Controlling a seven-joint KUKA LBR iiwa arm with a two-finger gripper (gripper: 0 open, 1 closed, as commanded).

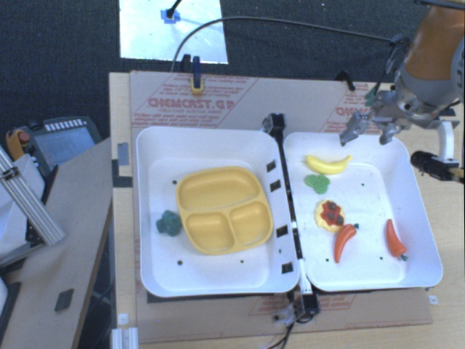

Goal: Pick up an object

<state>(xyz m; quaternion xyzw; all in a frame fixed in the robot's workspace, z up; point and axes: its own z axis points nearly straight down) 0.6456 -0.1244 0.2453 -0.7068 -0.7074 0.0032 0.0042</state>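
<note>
The gripper [370, 129] hangs at the upper right of the frame, above the far rim of the right bin [418, 217], its two fingers [354, 131] spread apart with nothing between them.

There are two white bins side by side. The right bin holds five things: one yellow banana [327, 164] near its upper left, just below and left of the fingers; one small green leafy piece [317, 183] just beneath the banana; one yellow round piece with red topping [330, 214] near the middle; and two red-orange peppers, a chili pepper [344, 241] touching the lower edge of the round piece and a second pepper [394, 238] well apart toward the right wall.

The left bin [152, 166] holds two things: one yellow divided tray [221, 208] with three compartments lying in its middle, and one dark green broccoli piece [169, 224] just beside the tray's lower left corner.

A row of black clips [277, 187] runs along the seam between the bins. Both bins rest on a cardboard sheet [240, 100] with red lettering. At the far left sits a handheld control pendant [62, 142], and at the top a pale square sheet [171, 19] lies on the dark floor with a cable [290, 25] curving across from it.
</note>
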